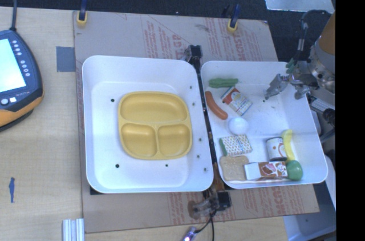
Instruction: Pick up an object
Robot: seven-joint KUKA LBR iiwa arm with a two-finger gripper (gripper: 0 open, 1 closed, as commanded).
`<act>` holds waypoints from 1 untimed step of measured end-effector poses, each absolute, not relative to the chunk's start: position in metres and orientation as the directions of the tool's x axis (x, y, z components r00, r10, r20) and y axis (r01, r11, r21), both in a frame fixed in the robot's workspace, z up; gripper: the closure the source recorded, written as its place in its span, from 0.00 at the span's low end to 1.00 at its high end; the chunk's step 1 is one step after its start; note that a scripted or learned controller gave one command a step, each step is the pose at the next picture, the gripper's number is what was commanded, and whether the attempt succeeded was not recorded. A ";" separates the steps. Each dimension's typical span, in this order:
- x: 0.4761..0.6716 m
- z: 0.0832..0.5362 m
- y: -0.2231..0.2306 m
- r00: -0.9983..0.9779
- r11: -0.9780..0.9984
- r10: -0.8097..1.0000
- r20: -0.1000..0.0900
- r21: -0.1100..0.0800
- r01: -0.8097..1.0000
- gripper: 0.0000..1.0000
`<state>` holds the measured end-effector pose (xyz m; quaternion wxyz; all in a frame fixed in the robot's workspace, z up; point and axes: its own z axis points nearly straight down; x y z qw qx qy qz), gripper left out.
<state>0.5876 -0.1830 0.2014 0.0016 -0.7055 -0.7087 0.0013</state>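
Note:
My gripper (pixel 286 89) hangs over the far right part of the right bin (pixel 296 120), open, with nothing between its fingers. Beneath and to its left lie toy foods: a green pod (pixel 222 83), an orange sausage (pixel 216 105), a small red-and-white carton (pixel 238 101) and a white ball (pixel 238 125). Nearer the front are a patterned packet (pixel 236 145), a tan bread slice (pixel 233 168), a small can (pixel 276 149), a yellow banana (pixel 288 143), a flat box (pixel 270 170) and a green lime (pixel 294 170). The closest item to the gripper is the carton, well apart from it.
The left bin (pixel 97 120) holds a yellow divided plate (pixel 154 124). An orange-rimmed tablet (pixel 14 77) rests at the bench's left edge. Clamps (pixel 82 16) pin the cardboard sheet at the back. Bare bin floor lies below the gripper.

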 end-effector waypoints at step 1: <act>0.526 0.091 -0.212 -0.005 0.005 1.000 0.000 -0.006 1.000 0.00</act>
